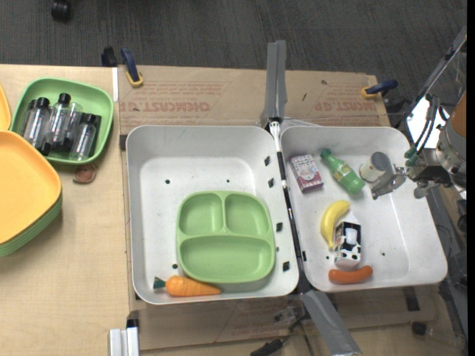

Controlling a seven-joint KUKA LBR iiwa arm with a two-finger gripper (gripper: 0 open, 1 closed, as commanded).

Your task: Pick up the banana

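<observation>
The yellow banana (333, 221) lies curved near the middle of the right bin (415, 265), with its lower end against a black-and-white carton (347, 243). My gripper (404, 186) hangs over the right bin's far right side, well to the right of the banana and a little behind it. Its fingers (384, 184) stand apart, open, with nothing between them.
The right bin also holds a green bottle (343, 173), a maroon box (306, 173), a grey can (377, 165) and a red sausage (350, 275). The left bin (148, 199) holds a green divided plate (225, 237) and a carrot (189, 286). A green tray of bottles (63, 121) and yellow plates (22, 191) sit left.
</observation>
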